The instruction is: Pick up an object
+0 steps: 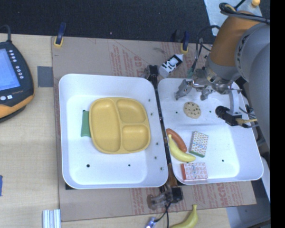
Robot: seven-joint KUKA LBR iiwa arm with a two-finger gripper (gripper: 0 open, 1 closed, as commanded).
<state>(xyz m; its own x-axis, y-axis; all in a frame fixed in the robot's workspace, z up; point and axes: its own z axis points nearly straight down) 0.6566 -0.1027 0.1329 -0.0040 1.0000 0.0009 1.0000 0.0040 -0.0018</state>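
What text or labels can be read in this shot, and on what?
No text can be read with confidence.
Red print repeated along the cardboard sheet under the bins: too blurred.
Small box with blue-and-red pattern in the right bin: print too small.
Red-and-white box at that bin's front edge: print too small.
Black-and-white tag above the bins: blurred.
Handheld pendant at left: screen and buttons unreadable.
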